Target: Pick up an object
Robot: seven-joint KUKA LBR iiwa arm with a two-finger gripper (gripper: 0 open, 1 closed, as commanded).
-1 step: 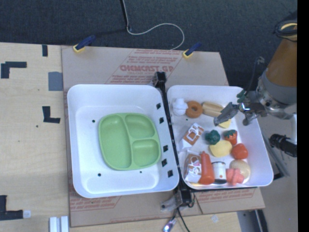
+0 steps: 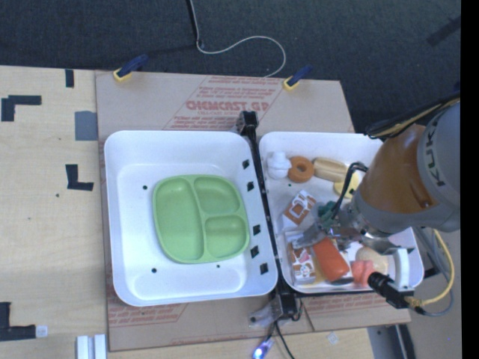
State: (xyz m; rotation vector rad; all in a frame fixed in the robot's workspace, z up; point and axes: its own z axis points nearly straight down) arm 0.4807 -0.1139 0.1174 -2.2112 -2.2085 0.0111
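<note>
The end effector [image 2: 323, 229] is lowered into the right bin [image 2: 359, 139] over the crowded toys beside an orange block [image 2: 330, 259], presumably seeking a grasp, though whether it is open or closed cannot be told.

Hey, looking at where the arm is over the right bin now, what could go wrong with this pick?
1. The right bin is crowded: the orange block lies close against a small carton, so the gripper might nudge or catch a neighbour.
2. The arm covers part of the bin, so items beneath it could get bumped.
</note>
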